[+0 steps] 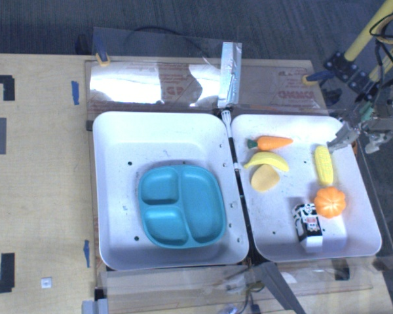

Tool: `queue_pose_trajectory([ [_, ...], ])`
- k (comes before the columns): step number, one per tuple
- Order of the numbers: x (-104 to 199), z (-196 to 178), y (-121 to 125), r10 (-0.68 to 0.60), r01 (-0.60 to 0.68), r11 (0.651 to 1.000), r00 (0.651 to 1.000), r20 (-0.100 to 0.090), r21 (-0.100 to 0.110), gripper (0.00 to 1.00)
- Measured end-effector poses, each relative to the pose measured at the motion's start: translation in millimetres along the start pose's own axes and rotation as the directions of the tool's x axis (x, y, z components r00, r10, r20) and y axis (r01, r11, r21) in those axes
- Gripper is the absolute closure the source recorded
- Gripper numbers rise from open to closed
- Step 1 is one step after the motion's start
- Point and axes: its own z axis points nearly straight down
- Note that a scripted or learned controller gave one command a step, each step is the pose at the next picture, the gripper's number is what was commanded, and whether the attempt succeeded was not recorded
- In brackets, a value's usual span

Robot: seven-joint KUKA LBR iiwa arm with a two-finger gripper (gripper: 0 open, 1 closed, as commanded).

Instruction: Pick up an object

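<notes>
The corn cob (323, 165), the toy lying closest to the gripper (344, 138), is seen upright along the right bin's (275, 231) far side, just above an orange (330, 202). Whether anything is held cannot be told at the bin's upper right rim. A descent centred across the cob's narrow width, clear of the orange, is judged best.

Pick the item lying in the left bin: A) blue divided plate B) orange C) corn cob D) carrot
A: the blue divided plate lies in the left bin, while the carrot, corn cob and orange all lie in the right bin.
</notes>
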Motion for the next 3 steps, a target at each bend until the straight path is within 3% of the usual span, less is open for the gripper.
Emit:
queue_pose_trajectory([
  [1, -28, 167, 0, -0.028, 0.028, 1.0, 1.0, -0.014, 0.009, 0.0],
  [2, -31, 153, 3, -0.026, 0.026, 1.0, 1.0, -0.006, -0.001, 1.0],
  [3, -29, 153, 3, -0.028, 0.028, 1.0, 1.0, -0.01, 0.001, 0.0],
])
